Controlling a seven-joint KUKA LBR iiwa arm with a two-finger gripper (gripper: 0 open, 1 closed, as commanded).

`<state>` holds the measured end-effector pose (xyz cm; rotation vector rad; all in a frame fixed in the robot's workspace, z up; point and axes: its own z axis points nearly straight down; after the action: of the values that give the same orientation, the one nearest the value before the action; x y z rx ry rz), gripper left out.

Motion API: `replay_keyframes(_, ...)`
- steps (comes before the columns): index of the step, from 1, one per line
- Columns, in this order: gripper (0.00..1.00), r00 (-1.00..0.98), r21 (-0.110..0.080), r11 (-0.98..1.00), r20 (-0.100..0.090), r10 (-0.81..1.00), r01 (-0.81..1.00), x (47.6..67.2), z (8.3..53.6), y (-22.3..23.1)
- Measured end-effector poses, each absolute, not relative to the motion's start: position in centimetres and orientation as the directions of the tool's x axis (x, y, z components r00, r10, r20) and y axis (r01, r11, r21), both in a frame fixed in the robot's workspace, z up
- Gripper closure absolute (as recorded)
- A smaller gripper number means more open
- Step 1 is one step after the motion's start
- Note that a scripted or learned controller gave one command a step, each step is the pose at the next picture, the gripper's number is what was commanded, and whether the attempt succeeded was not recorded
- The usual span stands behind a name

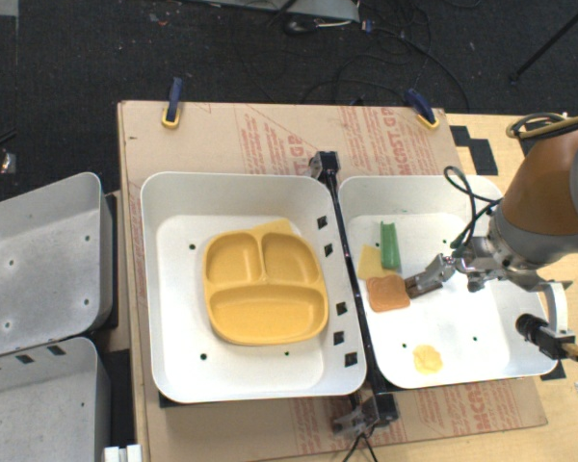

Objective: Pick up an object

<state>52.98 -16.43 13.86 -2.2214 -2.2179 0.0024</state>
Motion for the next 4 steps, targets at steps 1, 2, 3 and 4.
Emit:
replay_keyframes(1, 0.00, 0.001, -0.003, -0.001, 0.001, 1.000, 1.000, 52.9, 9.0, -16.4)
replay_keyframes(2, 1.00, 0.003, 0.000, -0.003, 0.000, 1.000, 1.000, 53.0, 10.2, -16.4)
replay_keyframes(3, 1.00, -0.002, 0.002, 0.002, -0.001, 1.000, 1.000, 53.1, 14.3, -16.3)
replay_keyframes(4, 1.00, -0.002, 0.003, 0.002, -0.001, 1.000, 1.000, 53.3, 18.4, -16.3)
